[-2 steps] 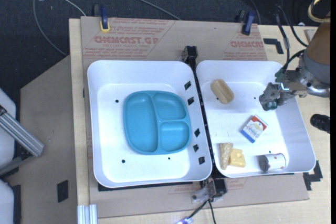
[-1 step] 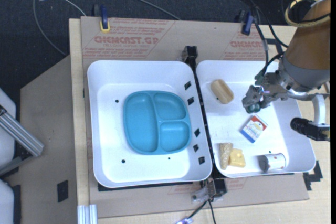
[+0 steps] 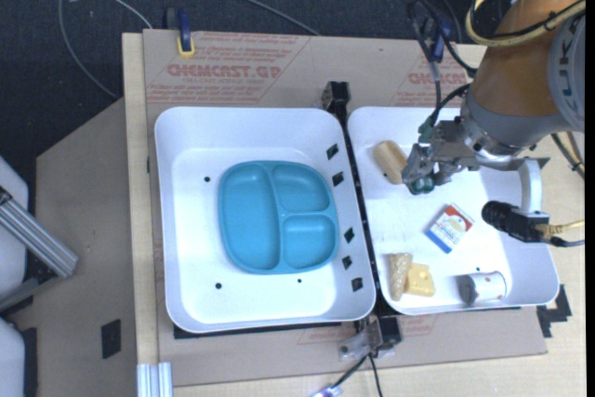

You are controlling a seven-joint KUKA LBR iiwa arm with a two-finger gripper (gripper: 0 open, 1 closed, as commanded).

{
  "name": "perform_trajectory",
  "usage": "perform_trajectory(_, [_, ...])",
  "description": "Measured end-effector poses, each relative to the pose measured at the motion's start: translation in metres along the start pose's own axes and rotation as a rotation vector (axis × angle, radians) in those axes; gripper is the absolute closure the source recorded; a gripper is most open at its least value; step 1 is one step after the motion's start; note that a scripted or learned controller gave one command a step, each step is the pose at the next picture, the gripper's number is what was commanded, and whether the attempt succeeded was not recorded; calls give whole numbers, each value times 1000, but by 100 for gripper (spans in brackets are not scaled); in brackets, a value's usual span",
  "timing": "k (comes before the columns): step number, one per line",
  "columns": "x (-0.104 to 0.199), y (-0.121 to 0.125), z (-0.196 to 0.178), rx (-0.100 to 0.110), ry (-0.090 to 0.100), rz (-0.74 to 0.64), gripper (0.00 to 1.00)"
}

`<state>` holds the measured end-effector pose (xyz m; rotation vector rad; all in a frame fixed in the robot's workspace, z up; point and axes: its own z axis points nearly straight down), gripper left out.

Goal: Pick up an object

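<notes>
My gripper hangs low over the upper middle of the right bin, just right of a tan bread roll. Something small and teal shows at the fingertips; whether it is held I cannot tell. In the same bin lie a small white, red and blue carton, a beige cracker-like piece beside a yellow cheese wedge, and a white cylinder with a grey cap.
The left bin holds a blue divided plate. A black divider with clips runs between the bins. A blue-and-yellow clamp sits on the cardboard at the back left. Cables cross the dark floor behind.
</notes>
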<state>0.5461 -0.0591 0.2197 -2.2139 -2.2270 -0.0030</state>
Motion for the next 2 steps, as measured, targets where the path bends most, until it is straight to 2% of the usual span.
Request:
perform_trajectory(1, [49,-6,-3,3,1,0,100])
perform_trajectory(2, [106,7,-9,-1,-1,0,100])
